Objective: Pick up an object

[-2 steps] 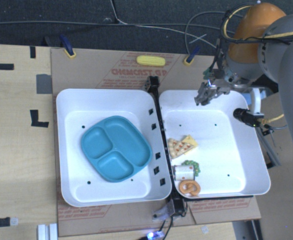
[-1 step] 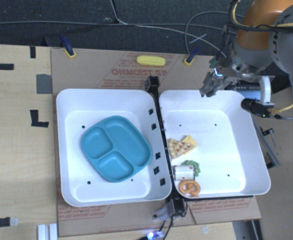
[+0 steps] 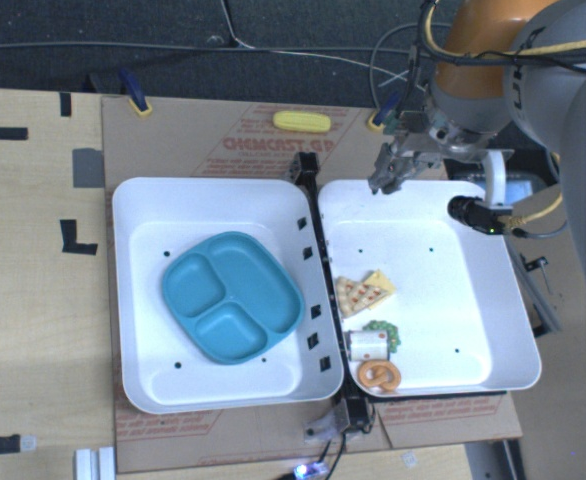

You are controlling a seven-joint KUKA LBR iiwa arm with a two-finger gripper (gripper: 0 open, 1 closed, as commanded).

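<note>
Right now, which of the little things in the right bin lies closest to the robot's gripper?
The tan waffle-like piece. It lies highest in the cluster, nearer the gripper than the green piece, the small white can or the pretzel below it.

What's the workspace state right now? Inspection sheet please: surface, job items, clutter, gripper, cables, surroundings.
Surface: cardboard sheet on a wooden bench, bearing the left bin and right bin.
Job's things: blue divided plate in the left bin; waffle piece, small white can, green item and pretzel clustered at the right bin's near-left corner.
Clutter: yellow banana-like toy on the cardboard behind the bins.
Gripper: gripper above the right bin's far edge, holding nothing visible.
Cables: thin cable across the dark backdrop; cable loops at the wrist.
Surroundings: black tape marks on the bench, left.
</note>
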